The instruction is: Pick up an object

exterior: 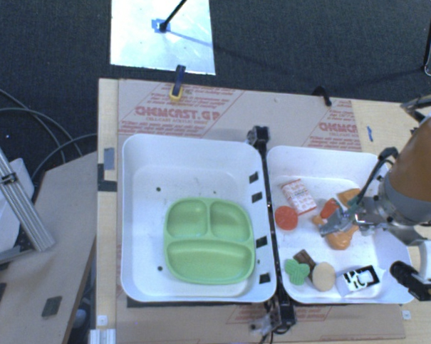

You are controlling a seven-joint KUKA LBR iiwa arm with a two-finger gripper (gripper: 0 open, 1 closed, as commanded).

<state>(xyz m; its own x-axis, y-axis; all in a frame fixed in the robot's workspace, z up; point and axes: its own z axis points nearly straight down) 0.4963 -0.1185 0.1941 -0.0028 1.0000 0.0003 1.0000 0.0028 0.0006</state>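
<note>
Two white bins sat on a board printed "CHEMCAST GP" [177,113]. The left bin [141,164] held a green divided plate [210,240]. The gripper [336,224] hung low in the right bin [309,159] among small toy foods, over an orange piece [340,239]; its state was impossible to tell. A red-and-white packet [298,195] carried unreadable print, beside a red round piece [286,218].

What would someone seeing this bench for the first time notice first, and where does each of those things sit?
The pale green divided tray stands out, lying in the left bin. In the right bin, small toy foods cluster: a red tomato, a pink packet and an orange piece. The tool reaches in from the right, low over that orange piece.
</note>
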